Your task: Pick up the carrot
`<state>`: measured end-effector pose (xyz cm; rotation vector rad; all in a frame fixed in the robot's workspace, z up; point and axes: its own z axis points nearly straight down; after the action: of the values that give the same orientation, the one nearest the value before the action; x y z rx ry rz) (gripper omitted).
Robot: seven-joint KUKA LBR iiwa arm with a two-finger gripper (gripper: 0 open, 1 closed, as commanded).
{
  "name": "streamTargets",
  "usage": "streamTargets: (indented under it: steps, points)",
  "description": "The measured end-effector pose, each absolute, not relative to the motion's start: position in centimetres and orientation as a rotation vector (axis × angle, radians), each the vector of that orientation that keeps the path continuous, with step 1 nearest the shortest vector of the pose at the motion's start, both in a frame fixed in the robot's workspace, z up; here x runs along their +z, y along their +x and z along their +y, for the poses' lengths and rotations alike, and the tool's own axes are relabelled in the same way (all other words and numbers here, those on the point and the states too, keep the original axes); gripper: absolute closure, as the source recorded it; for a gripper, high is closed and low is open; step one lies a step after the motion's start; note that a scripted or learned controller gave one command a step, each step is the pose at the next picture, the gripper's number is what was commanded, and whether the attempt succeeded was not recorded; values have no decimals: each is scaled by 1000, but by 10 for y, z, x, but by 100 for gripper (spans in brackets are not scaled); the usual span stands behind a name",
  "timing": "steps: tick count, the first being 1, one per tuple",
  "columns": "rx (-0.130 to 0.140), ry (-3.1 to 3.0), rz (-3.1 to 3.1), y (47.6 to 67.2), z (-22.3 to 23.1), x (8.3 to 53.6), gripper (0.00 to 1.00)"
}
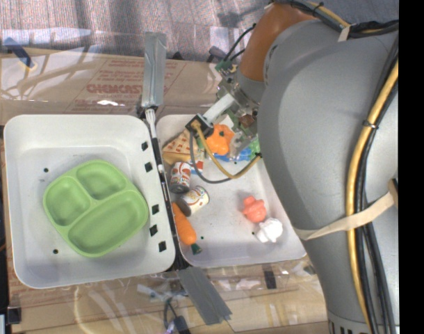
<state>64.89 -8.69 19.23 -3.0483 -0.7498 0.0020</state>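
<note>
The bench was covered in brown cardboard [94,82] with red printing on it, and two white bins sat on it side by side with a grey strip of tape [153,72] running up from the seam between them. The left bin [31,138] had a green divided plate [95,207] in it, sitting a bit toward 7 o'clock of its middle.

The right bin [226,245] was the messy one. The carrot [183,226] lay against its left wall down toward 7 o'clock, orange, pointing roughly from 11 to 5 with its dark tip at the low end. Just at 1 o'clock from it were two small cans [188,186], one red and white, the other lying on its side and touching the carrot's top end. A pizza slice toy [177,148] was at 12 o'clock of the cans. A pink toy [254,209] and a white toy [270,231] sat close together toward 4 o'clock of the bin.

The arm [316,117] came in huge from 3 o'clock and hid the bin's right side. The gripper [226,127] was up at the bin's 12 o'clock end, well apart from the carrot, right by an orange toy [219,140] and some loose cables. Honestly couldn't tell what the claw was doing.
</note>
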Motion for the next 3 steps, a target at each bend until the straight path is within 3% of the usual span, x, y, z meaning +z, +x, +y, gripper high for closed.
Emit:
streamTargets:
  steps: [1,2,3]
  points:
    - [5,-3048,-749,649,-87,192,0]
    - [9,-3006,-897,580,13,191,0]
    - [7,-3062,-691,648,21,191,0]
